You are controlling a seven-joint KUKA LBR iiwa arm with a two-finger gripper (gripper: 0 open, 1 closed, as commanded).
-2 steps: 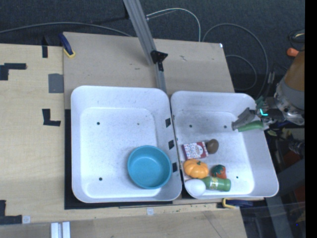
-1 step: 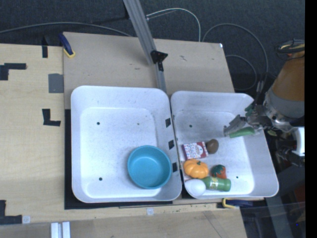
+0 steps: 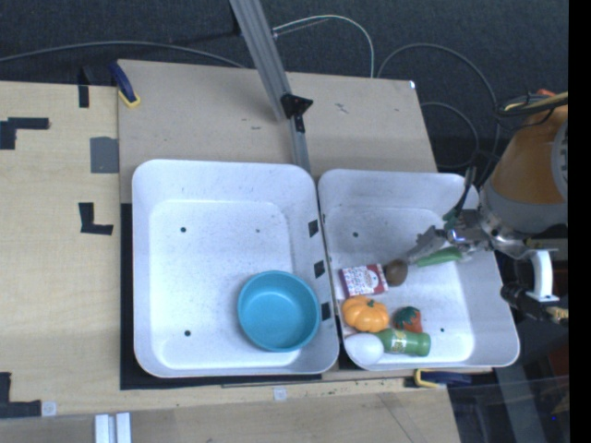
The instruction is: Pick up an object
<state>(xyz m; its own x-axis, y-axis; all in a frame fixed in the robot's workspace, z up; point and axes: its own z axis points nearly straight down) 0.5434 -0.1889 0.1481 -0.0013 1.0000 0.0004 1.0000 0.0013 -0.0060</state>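
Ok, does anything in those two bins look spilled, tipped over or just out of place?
Nothing looks spilled or broken. The blue bowl sits upright in the left bin. In the right bin the items are crowded into the near left corner, and the green bottle lies on its side there.

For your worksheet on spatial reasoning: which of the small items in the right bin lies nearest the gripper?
The small brown round item, right at the gripper tip; the others lie lower in the bin.

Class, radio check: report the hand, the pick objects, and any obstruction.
Hand low in right bin, at small brown object. Grip unconfirmed. Red packet, orange pumpkin crowd close.
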